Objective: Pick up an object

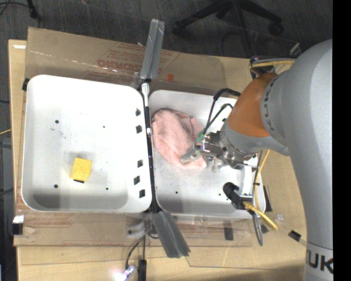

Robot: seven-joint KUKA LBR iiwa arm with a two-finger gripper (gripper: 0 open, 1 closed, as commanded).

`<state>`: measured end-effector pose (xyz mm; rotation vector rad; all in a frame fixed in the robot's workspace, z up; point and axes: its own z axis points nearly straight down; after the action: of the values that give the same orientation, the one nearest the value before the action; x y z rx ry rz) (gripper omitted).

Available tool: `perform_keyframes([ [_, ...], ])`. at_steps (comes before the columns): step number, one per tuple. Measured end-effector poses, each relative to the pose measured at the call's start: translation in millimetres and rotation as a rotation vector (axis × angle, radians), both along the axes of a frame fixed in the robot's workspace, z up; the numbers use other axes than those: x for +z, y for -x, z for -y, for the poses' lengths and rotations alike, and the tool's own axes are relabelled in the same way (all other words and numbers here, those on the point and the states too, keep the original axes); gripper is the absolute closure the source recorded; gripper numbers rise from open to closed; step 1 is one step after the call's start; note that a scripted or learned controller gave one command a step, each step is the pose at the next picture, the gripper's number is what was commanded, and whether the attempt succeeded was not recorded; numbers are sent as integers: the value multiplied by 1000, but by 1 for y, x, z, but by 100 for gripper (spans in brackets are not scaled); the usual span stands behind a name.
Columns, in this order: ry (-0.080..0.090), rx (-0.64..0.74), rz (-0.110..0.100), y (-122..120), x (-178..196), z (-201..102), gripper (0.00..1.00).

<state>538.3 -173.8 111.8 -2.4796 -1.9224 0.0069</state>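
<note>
I look down on a wooden bench over dark carpet, with office chair legs at the top. Two shallow white bins sit side by side: the left bin and the right bin. My grey arm, orange band at the wrist, reaches in from the right and bends low over the right bin. A crumpled pink cloth lies in that bin's upper left, its long axis running top to bottom. The gripper sits at the cloth's lower right edge, touching it; I cannot tell its state. A small yellow block lies well apart in the left bin.
</note>
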Motion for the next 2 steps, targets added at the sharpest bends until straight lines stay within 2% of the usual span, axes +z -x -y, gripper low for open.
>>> perform_keyframes([
  [1, -2, 37, 2, -46, -20, -26, 0],
  [2, -4, 43, -2, -45, -11, -27, 100],
])
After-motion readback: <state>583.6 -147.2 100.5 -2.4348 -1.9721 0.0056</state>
